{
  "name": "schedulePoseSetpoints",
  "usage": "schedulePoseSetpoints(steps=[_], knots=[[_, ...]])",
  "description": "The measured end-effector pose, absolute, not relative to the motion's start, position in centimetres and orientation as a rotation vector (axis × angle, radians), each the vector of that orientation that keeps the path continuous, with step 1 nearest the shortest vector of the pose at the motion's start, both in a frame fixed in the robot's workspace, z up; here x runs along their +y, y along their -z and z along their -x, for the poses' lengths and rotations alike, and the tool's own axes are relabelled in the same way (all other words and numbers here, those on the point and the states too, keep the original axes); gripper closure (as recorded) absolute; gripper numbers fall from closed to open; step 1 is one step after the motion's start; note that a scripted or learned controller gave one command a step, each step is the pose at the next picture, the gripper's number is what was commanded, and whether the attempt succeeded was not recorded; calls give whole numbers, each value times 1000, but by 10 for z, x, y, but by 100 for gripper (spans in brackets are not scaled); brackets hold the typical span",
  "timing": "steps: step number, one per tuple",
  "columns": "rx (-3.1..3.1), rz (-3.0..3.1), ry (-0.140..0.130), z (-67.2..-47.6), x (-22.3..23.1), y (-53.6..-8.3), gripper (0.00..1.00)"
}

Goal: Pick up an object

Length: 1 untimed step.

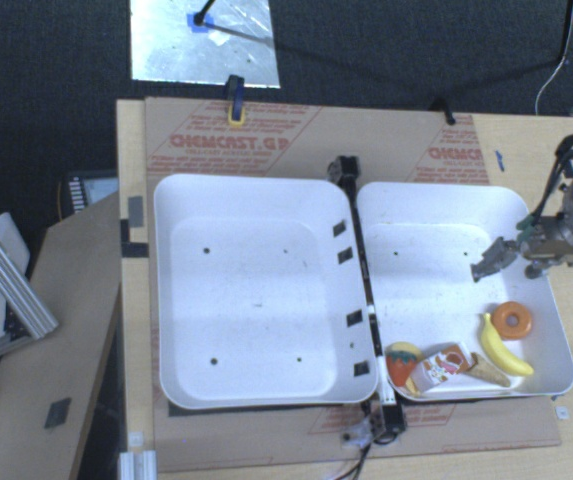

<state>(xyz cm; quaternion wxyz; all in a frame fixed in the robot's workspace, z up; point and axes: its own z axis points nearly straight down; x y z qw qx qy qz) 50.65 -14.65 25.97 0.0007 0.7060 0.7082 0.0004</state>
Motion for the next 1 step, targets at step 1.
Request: schedulePoseSetpoints(steps=[1], knots=[[2229, -2207, -8, -487, -70, -343, 0]])
